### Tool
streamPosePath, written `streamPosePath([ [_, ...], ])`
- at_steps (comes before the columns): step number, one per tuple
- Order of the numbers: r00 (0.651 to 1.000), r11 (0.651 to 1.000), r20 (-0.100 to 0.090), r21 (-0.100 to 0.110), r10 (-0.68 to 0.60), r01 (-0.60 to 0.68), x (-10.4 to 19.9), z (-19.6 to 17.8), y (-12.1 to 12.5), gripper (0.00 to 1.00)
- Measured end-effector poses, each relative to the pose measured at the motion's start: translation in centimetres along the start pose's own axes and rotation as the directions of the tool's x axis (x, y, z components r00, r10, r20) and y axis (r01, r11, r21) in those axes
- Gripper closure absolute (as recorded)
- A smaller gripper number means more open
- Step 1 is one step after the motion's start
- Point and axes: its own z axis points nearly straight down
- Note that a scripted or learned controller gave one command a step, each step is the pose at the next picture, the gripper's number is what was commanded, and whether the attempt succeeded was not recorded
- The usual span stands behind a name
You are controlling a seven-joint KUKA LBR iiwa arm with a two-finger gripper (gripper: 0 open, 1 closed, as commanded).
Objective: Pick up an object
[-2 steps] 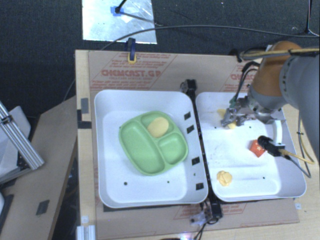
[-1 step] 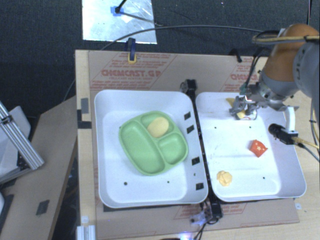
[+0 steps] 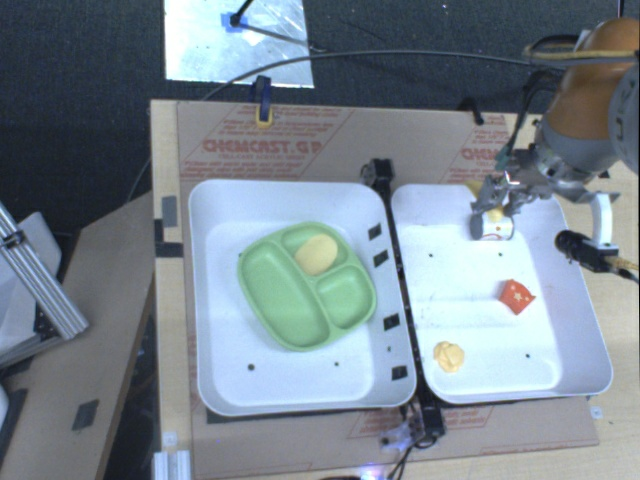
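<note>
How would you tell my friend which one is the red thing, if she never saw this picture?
Find the two white bins side by side and look in the right bin. The red object lies near the middle of its right half, below the end effector. It is small, blocky and bright red, while the nearest loose piece, the yellow lump toward the front, is pale and rounded.

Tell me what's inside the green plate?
A yellow lump sits in one compartment of the green plate. The other compartments look bare. Whatever lies under the lump is covered.
</note>
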Motion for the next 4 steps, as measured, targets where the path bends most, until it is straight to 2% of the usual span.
streamPosePath([
  [1,1.0,1.0,0.001,-0.001,0.0,0.0,5.3,0.4,-0.6,1.0],
  [3,1.0,1.0,0.0,-0.001,-0.001,0.001,15.7,-1.9,-0.9,1.0],
  [4,1.0,1.0,0.0,-0.001,-0.002,0.002,20.9,-3.2,-2.2,1.0],
])
